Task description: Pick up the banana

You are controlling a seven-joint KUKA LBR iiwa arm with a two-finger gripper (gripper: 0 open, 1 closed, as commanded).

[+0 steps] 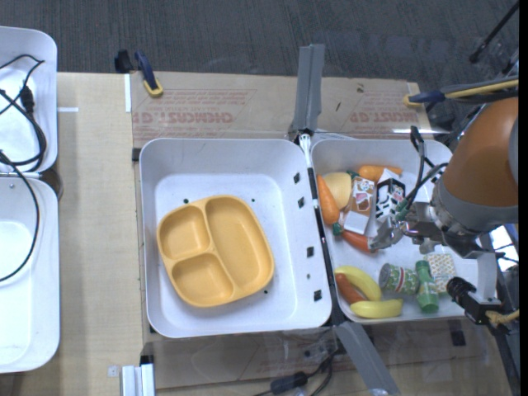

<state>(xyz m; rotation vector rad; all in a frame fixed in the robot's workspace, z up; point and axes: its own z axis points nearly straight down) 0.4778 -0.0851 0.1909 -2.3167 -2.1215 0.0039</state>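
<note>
The banana (360,280) lies near the front of the right bin (375,318), a yellow curved piece with a second yellow piece (377,308) just in front of it. My gripper (386,236) hangs low over the middle of the right bin, above and slightly right of the banana, close to a small carrot (356,240). Nothing shows between its fingers.
The right bin also holds an orange carrot (328,200), a pale lemon-like fruit (337,183), small cartons (363,195), a patterned can (399,280) and a green bottle (427,294). The left bin (165,172) bears a yellow divided plate (216,250).
</note>
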